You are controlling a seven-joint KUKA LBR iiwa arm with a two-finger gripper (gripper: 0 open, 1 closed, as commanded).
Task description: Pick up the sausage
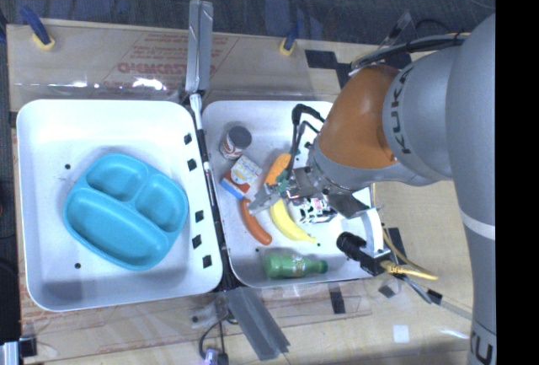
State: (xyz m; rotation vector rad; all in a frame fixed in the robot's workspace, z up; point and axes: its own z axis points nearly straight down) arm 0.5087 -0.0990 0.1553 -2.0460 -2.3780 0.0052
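The sausage (pixel 256 222), a short red-orange link, lies slanted in the right bin (pixel 337 275), near its left wall. My gripper (pixel 276 195) hangs low just above and to the right of the sausage's upper end, over the gap between the sausage and a yellow banana (pixel 291 225). The grey and orange wrist hides most of the gripper from above. Nothing can be seen held in it.
In the right bin with the sausage are a small can (pixel 237 140), a little carton (pixel 243 172), an orange carrot (pixel 276 169) and a green bottle (pixel 293 265) at the front. The left bin (pixel 42 271) holds a blue divided plate (pixel 126 207).
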